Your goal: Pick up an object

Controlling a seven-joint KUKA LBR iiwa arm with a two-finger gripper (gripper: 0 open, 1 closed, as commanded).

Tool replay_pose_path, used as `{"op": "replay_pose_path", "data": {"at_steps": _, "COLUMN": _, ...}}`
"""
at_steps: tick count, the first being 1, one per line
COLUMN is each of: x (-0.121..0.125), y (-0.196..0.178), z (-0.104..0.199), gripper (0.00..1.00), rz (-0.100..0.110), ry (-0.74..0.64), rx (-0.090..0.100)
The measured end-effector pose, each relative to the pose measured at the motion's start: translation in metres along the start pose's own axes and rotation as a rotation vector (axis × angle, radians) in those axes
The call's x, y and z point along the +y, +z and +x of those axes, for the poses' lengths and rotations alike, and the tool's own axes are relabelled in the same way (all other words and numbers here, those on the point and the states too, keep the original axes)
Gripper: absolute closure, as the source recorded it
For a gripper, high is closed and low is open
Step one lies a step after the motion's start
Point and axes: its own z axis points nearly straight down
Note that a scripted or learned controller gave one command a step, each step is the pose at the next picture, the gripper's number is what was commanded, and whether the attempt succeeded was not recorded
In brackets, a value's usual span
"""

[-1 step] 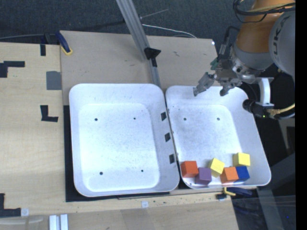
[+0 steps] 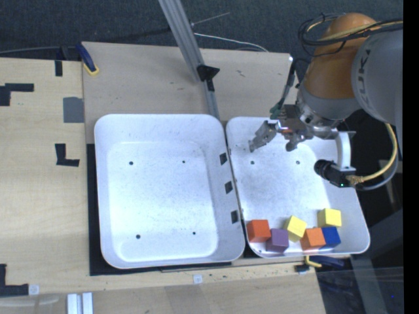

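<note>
**Gripper open above the right bin, 6 blocks along its near edge**

Nearest the camera, 6 small blocks sit bunched along the near edge of the right bin (image 2: 340, 175). From the left: an orange block (image 2: 258, 229) by the near-left corner, a purple block (image 2: 279, 239) just beside it, and a yellow block (image 2: 296, 226) tilted slightly behind. Next comes a second orange block (image 2: 313, 238) touching a blue block (image 2: 330, 236), with another yellow block (image 2: 330, 216) just behind the blue one, toward the near-right corner.

The left bin (image 2: 105, 175) lies beside it, the 2 rims touching along their shared edge.

Farther back, over the far edge of the right bin, hangs the gripper (image 2: 273, 140). Its 2 fingers are spread apart with nothing between them, well apart from the blocks. Above it sits the arm's orange band (image 2: 337, 51). Beyond the bins, a metal post (image 2: 186, 34) slants up from the bench (image 2: 144, 90).
</note>
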Motion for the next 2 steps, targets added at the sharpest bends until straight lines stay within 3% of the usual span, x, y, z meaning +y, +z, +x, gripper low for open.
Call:
{"op": "replay_pose_path", "data": {"at_steps": 1, "x": -0.005, "y": 0.028, "z": 0.114, "gripper": 0.00, "rz": -0.001, "ry": -0.006, "rx": 0.001}}
{"op": "replay_pose_path", "data": {"at_steps": 2, "x": -0.053, "y": 0.040, "z": 0.164, "gripper": 0.00, "rz": 0.001, "ry": -0.003, "rx": 0.001}}
